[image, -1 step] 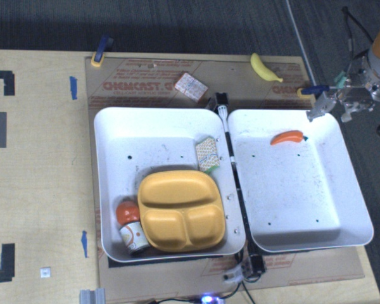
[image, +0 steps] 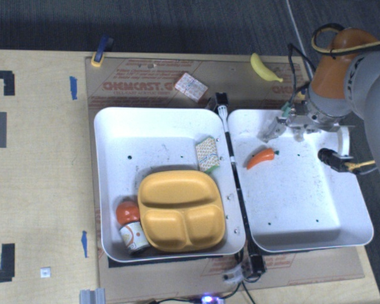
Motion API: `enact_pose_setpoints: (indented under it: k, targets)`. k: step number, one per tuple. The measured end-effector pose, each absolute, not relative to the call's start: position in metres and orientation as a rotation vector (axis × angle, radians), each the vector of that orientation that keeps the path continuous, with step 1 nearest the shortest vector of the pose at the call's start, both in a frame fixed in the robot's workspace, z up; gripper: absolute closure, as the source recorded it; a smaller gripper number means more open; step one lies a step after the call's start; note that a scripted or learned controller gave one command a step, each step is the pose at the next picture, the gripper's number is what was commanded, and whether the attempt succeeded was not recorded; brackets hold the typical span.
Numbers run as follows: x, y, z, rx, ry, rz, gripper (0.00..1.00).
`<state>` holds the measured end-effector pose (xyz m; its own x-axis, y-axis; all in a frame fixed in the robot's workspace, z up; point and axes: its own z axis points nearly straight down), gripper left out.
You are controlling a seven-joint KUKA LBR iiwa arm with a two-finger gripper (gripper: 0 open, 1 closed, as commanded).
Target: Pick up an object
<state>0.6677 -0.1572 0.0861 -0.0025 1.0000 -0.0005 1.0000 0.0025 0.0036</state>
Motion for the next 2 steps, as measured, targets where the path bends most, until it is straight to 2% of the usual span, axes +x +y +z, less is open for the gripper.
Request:
enact_pose_setpoints:
  k: [1,2]
  targets:
    - [0.588,-0.127,0.085,2.221,2.22,0.001,0.0]
    - [0.534,-0.091,0.086,2.222,2.221,0.002,0.0]
